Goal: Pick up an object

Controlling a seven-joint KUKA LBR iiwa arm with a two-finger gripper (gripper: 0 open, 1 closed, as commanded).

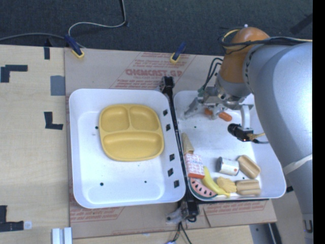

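Where the grey arm [284, 95] reaches in from the right: tabletop [30, 136] below, two white bins side by side, the left bin [84, 182] bearing a yellow divided plate [131, 132]. Over the far end of the right bin [271, 174], the tool [203, 104], fingers spread and holding nothing. Along that bin's near edge, toy food: two sausage-like pieces [248, 166], a small white cylinder [228, 165], a banana [213, 183], a watermelon slice [200, 188].
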